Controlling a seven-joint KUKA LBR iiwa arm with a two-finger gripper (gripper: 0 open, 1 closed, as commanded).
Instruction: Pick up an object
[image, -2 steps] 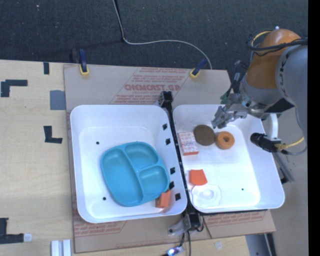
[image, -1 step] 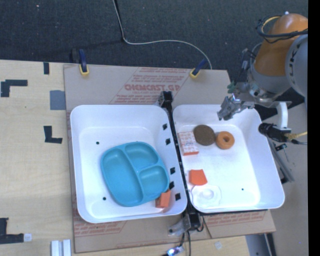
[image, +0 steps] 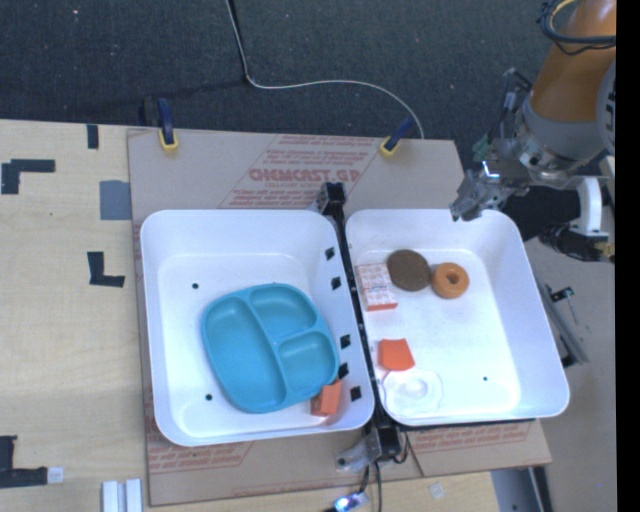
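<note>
Gripper (image: 468, 207): poised over far rim of right white bin (image: 535, 330); holds nothing; open or closed, cannot tell. Small orange ring-shaped doughnut (image: 451, 280): on right bin floor, near gripper, on its near side. Round brown cookie (image: 408, 269): just left of doughnut. Blue divided plastic tray (image: 268, 345): left white bin (image: 160, 300).

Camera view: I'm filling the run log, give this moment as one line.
gripper: above right bin far rim, nothing held | right bin: brown disc, donut, orange block | left bin: blue tray
</note>
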